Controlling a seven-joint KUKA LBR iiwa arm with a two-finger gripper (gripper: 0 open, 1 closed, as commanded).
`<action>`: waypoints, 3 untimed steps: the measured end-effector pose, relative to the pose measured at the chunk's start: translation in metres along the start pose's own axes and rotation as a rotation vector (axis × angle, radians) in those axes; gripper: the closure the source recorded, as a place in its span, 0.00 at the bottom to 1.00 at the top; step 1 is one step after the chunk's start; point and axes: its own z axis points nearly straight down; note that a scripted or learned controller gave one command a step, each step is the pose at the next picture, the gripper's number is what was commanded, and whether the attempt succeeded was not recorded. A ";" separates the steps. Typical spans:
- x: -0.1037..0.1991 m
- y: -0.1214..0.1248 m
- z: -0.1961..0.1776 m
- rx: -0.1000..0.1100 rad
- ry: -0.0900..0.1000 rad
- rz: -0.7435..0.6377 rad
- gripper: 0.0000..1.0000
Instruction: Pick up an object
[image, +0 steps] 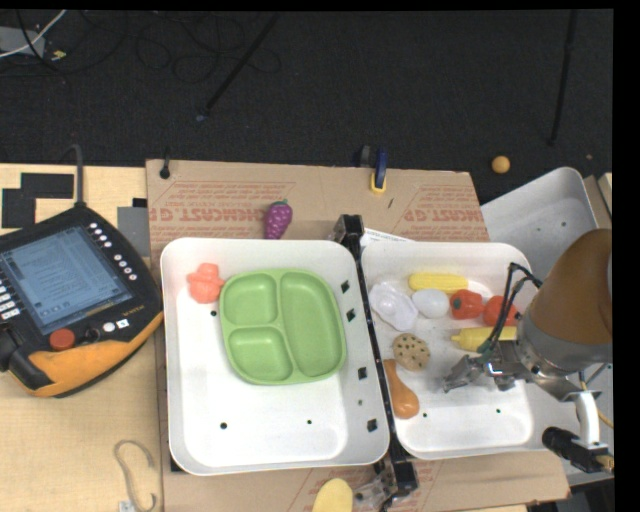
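The right bin holds several toy foods: a yellow corn cob, a white egg, a pale garlic-like piece, a red tomato, a cookie, an orange drumstick and a yellow piece. My gripper is low in this bin, just right of the cookie and below the yellow piece. Its fingers point left, with nothing seen between them. The arm's orange band hangs over the bin's right edge.
The left bin carries a green divided plate and a pink toy. A purple grape bunch lies on the cardboard behind. A teach pendant sits at far left. A yellow toy lies in front.
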 end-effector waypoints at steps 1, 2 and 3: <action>0.003 0.000 0.028 -0.004 -0.001 -0.001 0.00; 0.000 0.001 0.016 -0.006 -0.001 0.006 1.00; -0.002 -0.001 -0.026 -0.008 -0.003 0.003 1.00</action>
